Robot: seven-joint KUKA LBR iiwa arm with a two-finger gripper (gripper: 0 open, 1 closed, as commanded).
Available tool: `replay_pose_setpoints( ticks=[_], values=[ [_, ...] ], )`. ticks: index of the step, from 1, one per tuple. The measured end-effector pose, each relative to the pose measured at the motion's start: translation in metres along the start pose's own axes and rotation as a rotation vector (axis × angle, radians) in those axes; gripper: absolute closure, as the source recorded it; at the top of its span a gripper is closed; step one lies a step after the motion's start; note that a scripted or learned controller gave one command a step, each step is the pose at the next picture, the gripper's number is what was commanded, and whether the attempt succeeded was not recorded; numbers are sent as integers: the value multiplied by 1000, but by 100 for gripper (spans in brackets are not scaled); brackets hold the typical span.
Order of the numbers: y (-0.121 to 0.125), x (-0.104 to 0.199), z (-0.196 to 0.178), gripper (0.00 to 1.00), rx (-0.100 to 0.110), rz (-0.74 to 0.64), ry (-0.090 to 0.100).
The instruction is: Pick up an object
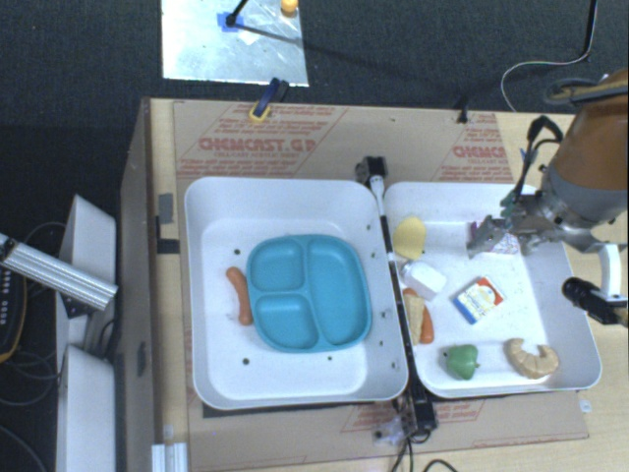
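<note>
The right bin [586,347] holds a yellow rounded piece [410,234], a white block [425,280], a small blue, red and white box [479,300], a green pepper [460,361], a tan croissant [532,359] and an orange sausage [426,325] beside a pale stick [414,313]. My gripper [488,236] hangs over the upper middle of this bin. It is to the right of the yellow piece and above the small box. The arm comes in from the right edge. Nothing can be seen held in the gripper.
The left bin [197,264] carries a blue divided plate [308,291] with an orange sausage [239,295] lying to its left. A black divider runs between the two bins. A black fixture [595,298] sticks in at the right bin's right edge.
</note>
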State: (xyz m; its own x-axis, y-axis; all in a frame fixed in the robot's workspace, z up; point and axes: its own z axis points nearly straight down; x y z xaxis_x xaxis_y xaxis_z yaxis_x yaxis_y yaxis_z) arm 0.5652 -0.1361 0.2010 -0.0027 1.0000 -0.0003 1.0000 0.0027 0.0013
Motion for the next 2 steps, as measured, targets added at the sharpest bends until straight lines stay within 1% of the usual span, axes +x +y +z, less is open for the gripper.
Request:
replay_pose_setpoints(
  ticks=[1, 2],
  values=[
    [-10, -20, 101, 0, 2, 2, 0],
    [-16, -12, 117, 0, 1, 2, 0]
  ],
)
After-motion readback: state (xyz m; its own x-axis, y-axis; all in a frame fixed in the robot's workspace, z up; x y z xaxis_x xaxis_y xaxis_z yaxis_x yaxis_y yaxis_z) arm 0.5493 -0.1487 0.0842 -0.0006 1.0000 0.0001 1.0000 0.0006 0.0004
